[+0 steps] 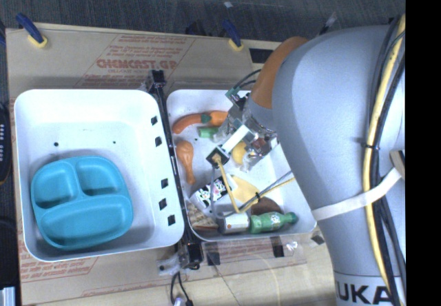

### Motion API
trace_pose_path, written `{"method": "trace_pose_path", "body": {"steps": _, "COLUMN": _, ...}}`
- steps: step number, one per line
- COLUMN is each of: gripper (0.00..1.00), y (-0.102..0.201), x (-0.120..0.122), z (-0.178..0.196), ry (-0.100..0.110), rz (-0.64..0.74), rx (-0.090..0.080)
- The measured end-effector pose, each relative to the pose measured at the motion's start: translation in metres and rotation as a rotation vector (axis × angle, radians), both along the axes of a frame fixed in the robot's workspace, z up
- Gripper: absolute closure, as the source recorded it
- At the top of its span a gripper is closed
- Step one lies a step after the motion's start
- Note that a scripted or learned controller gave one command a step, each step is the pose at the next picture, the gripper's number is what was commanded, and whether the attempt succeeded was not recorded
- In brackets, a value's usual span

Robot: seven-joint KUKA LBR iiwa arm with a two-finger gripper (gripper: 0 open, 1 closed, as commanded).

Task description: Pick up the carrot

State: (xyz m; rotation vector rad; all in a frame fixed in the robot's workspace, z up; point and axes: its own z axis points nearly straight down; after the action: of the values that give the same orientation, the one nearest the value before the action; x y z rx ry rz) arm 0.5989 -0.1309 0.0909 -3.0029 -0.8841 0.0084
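Arm: the grey KUKA arm (331, 160) is seen reaching in from the right, covering much of the right-hand white bin (180, 101).
Gripper: the two-finger gripper (231, 146) is held low over the middle of the right bin, among the clutter; whether its fingers are spread or pressed together cannot be told, and nothing is seen pinched between them.
Carrot: the orange tapered carrot (196, 120) is lying near the bin's back wall, just left of the gripper and apart from it, with a small green piece (207, 131) beside it.
Other contents: an orange-tan rounded toy (185, 153) is found by the left wall; a green bottle with a white cap (262, 221) is lying along the front wall.
Left bin: a blue divided plastic tray (81, 198) is resting in the left-hand white bin (83, 108).
Surface: both bins are set on a cardboard-covered surface (124, 56).
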Motion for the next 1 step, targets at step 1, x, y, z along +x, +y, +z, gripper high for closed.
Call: {"method": "trace_pose_path", "body": {"steps": 1, "gripper": 0.00, "y": -0.0010, "x": 0.0425, "z": -0.0005, "ry": 0.015, "rz": -0.244, "rx": -0.005}}
